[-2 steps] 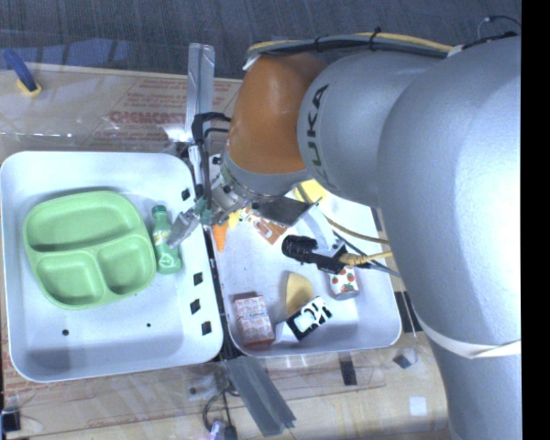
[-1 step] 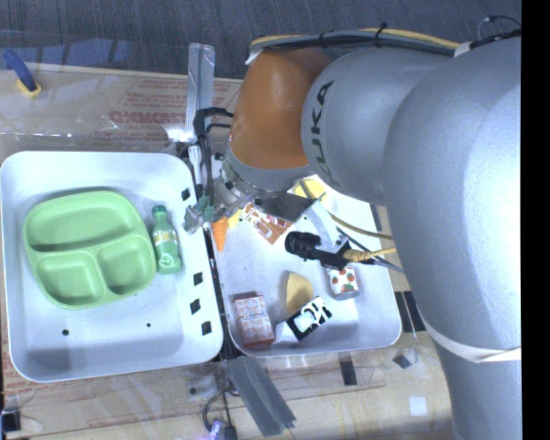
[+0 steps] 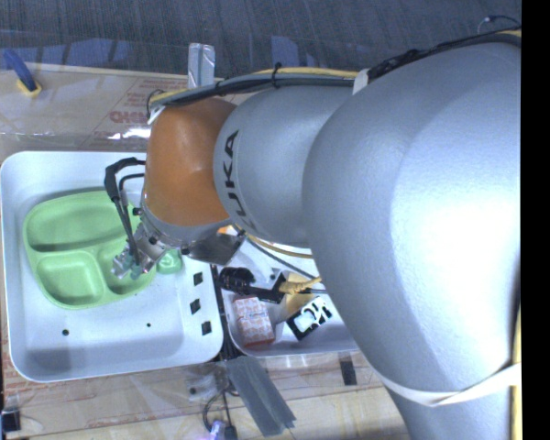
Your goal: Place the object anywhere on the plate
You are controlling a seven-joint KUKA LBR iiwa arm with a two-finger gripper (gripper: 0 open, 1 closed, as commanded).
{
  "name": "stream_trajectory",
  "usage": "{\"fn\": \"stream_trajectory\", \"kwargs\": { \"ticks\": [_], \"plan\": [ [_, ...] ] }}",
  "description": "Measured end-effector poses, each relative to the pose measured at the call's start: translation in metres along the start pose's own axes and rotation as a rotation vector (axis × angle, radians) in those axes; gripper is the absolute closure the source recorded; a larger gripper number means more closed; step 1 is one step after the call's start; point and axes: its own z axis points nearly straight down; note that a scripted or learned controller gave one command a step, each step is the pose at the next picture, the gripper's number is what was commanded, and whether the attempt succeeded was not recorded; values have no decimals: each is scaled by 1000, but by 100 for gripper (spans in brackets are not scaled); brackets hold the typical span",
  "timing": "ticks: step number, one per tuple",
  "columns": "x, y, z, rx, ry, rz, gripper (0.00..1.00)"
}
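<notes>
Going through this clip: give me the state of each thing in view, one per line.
green plate: lying flat in the left bin, divided into compartments.
gripper: low over the plate's right edge; finger state unclear.
small green object: at the plate's right rim beside the gripper; whether it is gripped is unclear.
left bin: holds the plate.
right bin: mostly hidden by the arm, holds assorted items.

– What sort of place is this?
– A robotics lab: a KUKA arm from 3 o'clock covers 2 white bins on a taped cardboard-topped bench, with grey carpet at 12 o'clock.
</notes>
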Motion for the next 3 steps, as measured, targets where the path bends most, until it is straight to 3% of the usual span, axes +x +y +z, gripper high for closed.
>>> {"fn": "stream_trajectory", "kwargs": {
  "ticks": [1,2,3],
  "plan": [
    [18,-2,-110,-4,-3,-180,100],
    [30,33,-62,2,0,-59,100],
    [78,17,-42,1,0,-300,100]
  ]
}}
